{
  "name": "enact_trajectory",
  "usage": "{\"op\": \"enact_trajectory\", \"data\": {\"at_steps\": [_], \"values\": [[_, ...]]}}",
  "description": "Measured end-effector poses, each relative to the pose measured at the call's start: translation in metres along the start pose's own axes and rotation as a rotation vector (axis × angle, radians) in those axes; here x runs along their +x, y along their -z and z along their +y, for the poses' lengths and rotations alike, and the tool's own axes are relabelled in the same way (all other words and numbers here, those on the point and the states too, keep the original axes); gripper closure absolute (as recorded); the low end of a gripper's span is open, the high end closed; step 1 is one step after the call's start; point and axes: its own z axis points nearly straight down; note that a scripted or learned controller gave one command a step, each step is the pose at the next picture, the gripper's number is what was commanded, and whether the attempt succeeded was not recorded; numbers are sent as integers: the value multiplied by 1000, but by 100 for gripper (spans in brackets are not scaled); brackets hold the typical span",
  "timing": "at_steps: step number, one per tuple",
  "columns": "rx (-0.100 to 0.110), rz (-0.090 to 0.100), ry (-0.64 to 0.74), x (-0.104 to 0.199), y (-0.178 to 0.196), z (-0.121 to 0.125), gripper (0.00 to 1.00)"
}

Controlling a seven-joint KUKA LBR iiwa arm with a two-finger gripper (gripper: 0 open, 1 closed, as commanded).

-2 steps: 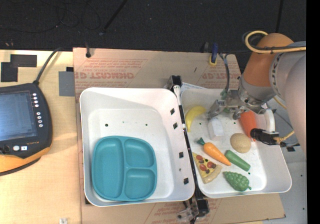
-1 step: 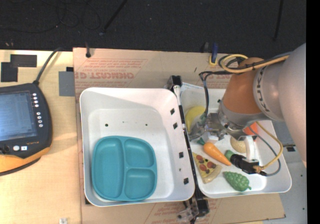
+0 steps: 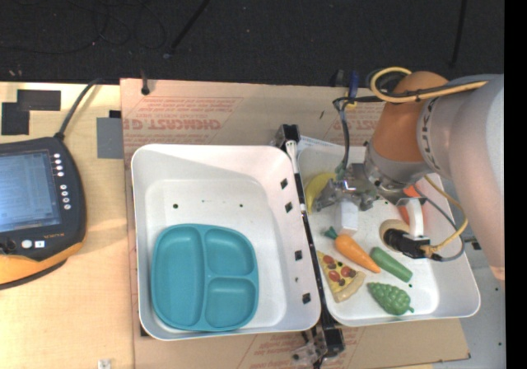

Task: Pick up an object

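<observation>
1. Broadly, a tan bench (image 3: 58,318) fills the lower part of the view. A sheet of brown printed cardboard (image 3: 206,108) lies on it beneath both bins. Behind the bench the room is dark, with thin cables (image 3: 198,5) crossing black ground.
2. At the bench's left end sits a teach pendant (image 3: 33,194) with a lit screen, well apart from the bins.
3. The left bin (image 3: 206,165) is white and shallow, and a teal divided plate (image 3: 204,277) lies flat in its near half.
4. The right bin (image 3: 449,293) stands just beside the left one, their rims meeting along a line marked by small black clips.
5. The objects to pick are toy foods, all in the right bin.
   - A carrot (image 3: 356,251) lies at a slant near the middle.
   - A pizza slice (image 3: 340,274) sits just beside the carrot, toward the near wall.
   - A green cucumber (image 3: 390,264) lies to the carrot's right.
   - A knobbly green piece (image 3: 389,298) rests close to the near wall.
   - A yellow banana (image 3: 318,186) lies in the far part, by the shared rim.
6. The arm (image 3: 461,137), grey with its orange band (image 3: 403,128), reaches in from the right and covers the far right part of that bin.
7. The gripper (image 3: 346,194) is low over the bin, between the banana and the carrot. Whether it is open, closed or gripping anything cannot be told from this angle.
</observation>
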Motion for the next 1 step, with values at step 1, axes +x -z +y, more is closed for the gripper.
{"op": "enact_trajectory", "data": {"at_steps": [1], "values": [[8,3,-3,7,-1,-53,0]]}}
